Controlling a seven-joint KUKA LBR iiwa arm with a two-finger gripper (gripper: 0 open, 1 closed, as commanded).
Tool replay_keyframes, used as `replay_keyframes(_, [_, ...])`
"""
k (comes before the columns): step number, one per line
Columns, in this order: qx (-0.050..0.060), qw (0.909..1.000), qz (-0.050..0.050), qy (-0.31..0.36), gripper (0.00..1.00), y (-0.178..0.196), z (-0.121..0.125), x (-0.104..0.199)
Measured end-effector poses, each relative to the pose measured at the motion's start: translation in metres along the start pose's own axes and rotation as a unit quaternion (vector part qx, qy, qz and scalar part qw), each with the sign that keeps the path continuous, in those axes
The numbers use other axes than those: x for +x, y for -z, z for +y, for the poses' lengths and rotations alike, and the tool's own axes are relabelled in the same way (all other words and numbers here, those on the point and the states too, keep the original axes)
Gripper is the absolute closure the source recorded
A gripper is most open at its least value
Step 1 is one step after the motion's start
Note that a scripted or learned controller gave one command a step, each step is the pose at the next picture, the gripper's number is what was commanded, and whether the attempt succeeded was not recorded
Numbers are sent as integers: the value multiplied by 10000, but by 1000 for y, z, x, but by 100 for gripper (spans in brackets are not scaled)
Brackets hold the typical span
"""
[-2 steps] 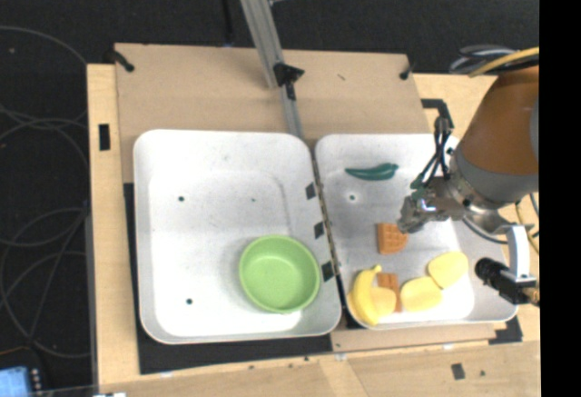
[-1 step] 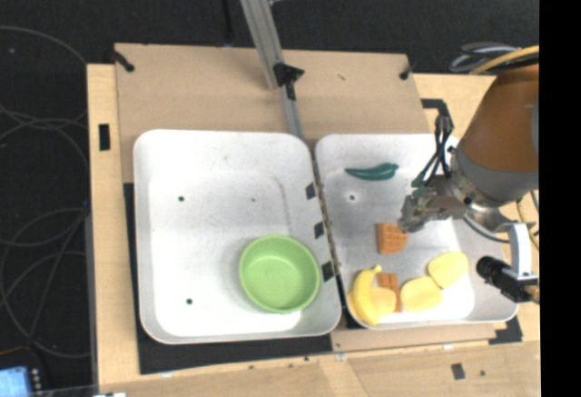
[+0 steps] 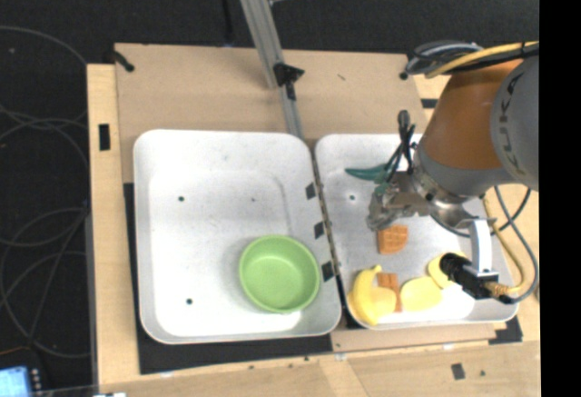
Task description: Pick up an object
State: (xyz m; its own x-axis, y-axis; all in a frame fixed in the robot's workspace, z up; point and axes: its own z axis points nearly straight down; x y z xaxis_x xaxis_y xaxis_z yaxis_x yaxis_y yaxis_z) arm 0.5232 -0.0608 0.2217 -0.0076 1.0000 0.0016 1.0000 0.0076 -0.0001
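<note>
My gripper [image 3: 388, 212] hangs over the middle of the right bin [image 3: 349, 159]. Just below it, touching or nearly touching its tip, lies a small orange block [image 3: 393, 242]. A teal, leaf-shaped object [image 3: 367, 173] sits behind the gripper, partly hidden by it. Along the bin's front wall rest a yellow rounded object [image 3: 366, 295], a small orange piece [image 3: 388, 281] and a second yellow object [image 3: 419, 294]. The view does not show anything held by the gripper.
A green bowl [image 3: 279, 272] sits at the front right of the left bin [image 3: 182, 168]. A slanted metal pole [image 3: 263, 32] rises behind the bins. The grey and orange arm covers the right bin's far right side.
</note>
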Motion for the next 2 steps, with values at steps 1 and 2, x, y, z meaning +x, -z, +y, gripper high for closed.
replay_keyframes(1, [2, 10000, 0, 2, 100, -5, 2, 53])
replay_keyframes(2, [-3, 10000, 8, 11, 100, 3, -8, 109])
